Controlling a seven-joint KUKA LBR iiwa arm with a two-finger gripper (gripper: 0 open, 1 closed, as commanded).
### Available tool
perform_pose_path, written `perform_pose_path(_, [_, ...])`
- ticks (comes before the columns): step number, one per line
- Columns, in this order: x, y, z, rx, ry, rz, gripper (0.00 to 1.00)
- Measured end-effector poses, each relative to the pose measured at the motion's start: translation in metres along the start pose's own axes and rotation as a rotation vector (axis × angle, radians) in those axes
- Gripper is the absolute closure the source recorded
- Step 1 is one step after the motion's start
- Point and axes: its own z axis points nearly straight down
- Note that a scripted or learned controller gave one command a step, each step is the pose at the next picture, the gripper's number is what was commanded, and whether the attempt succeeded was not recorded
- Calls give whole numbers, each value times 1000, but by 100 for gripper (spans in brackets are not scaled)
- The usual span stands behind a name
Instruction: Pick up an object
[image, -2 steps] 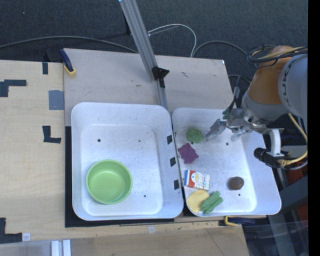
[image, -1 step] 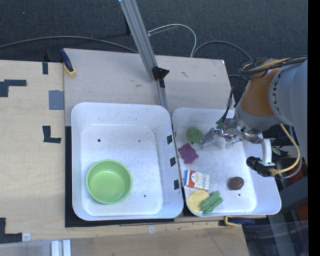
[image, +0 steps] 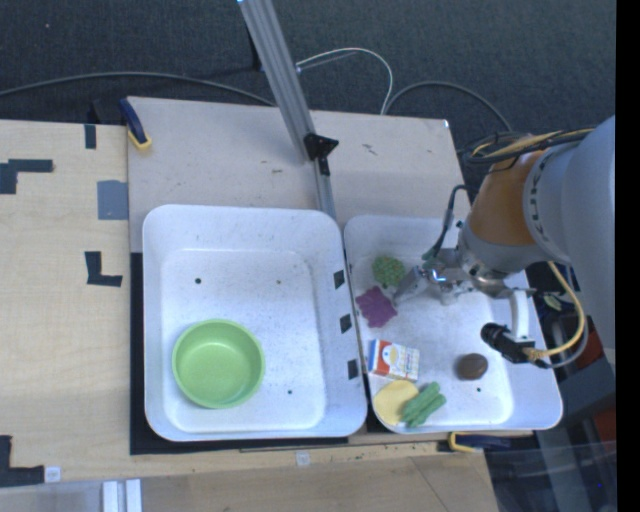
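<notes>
Camera view: gripper (image: 412, 286) hung low in right bin (image: 520, 405), tips just beside purple block (image: 376, 306) and green leafy toy (image: 388, 269). Couldn't tell if claw apart or together. Probably best to centre over purple block w/ tips straddling it, drop straight, clear of bin wall. Block small, matte purple, lumpy; lay near bin's left wall.

The bowl (image: 218, 362) sits lower left in the left bin (image: 160, 225); the right bin (image: 540, 400) holds a carton (image: 394, 358) at its lower left.
</notes>
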Motion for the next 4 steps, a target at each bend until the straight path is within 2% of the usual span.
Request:
perform_pose_path(1, [1, 0, -10, 1, 1, -1, 100])
perform_pose_path(3, [2, -1, -95, -4, 1, 0, 100])
perform_pose_path(4, [2, -1, -120, -2, 1, 0, 100])
